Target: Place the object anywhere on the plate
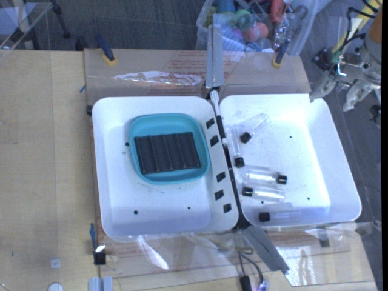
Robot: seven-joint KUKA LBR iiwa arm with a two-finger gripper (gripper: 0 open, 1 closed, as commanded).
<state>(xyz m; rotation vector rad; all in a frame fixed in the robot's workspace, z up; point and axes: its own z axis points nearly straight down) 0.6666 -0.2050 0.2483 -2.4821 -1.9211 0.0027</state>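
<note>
A teal, rounded-square plate sits in the left bin. A dark ridged rectangular object lies flat in the middle of the plate, with the teal rim showing all around it. My gripper hangs at the far upper right, outside and above the back right corner of the right bin. Its two pale fingers are spread apart with nothing between them. It is far from the plate and the dark object.
Several clear vials with black caps lie scattered in the right bin's left half. A divider with black clips runs between the bins. A clear tub of colourful items stands behind the bins. Cables hang beside the arm at the right.
</note>
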